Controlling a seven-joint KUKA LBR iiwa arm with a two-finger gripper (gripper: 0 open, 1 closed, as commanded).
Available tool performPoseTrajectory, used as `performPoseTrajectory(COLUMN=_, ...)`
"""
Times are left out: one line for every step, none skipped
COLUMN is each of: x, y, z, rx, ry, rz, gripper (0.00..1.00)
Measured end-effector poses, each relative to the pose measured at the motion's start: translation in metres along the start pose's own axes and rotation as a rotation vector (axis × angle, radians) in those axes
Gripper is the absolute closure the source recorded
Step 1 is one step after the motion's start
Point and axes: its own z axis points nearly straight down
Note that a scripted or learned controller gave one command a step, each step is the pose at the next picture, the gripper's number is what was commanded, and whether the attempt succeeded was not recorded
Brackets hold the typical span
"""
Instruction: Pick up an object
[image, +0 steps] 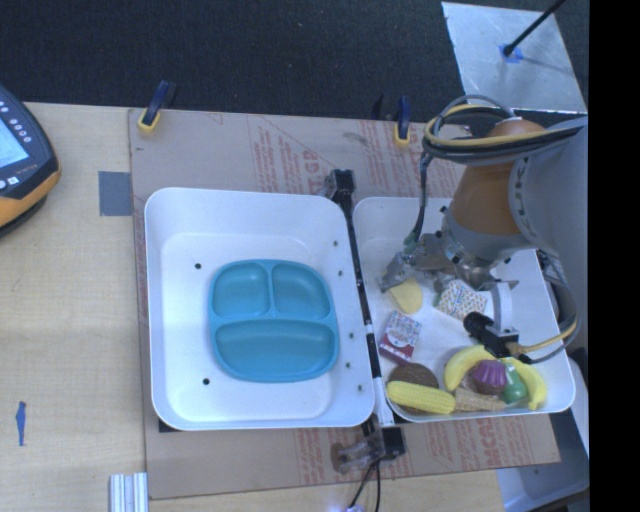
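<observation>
Yellow corn cob, toy, lies at the near edge of the right bin, touching a brown round item just behind it. Next to these, near-right corner: banana curving round a purple piece w/ a green bit & a tan wedge, all packed touching. Mid-bin: small red-and-white packet, flat, apart from the pile. Behind it: pale yellow lump, likely the pick target, & a white patterned packet to its right. Gripper is low over the far part of the bin, metal fingers just above/behind the lump; cannot tell whether the claw is released or clenched, & nothing visibly between the fingers, so no hold claimed. Grey arm w/ orange band covers the bin's far-right. Left bin: blue divided tray, well apart from the action. Far: clamps on the cardboard sheet, handheld controller far left. Risks, est.: fingers look offset toward the lump's far side, so closing may nudge it toward the red packet instead of gripping; rounded, prob. slick shape may squirt out; bin wall is near on the left, so a finger could catch it; patterned packet close enough to be snagged too.
</observation>
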Motion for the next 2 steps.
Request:
performPoseTrajectory(x=-0.001, y=0.001, z=-0.011, rx=0.0, ry=-0.001, rz=0.001, gripper=1.0)
performPoseTrajectory(x=0.066, y=0.024, z=-0.107, rx=-0.015, ry=0.002, rz=-0.009, gripper=1.0)
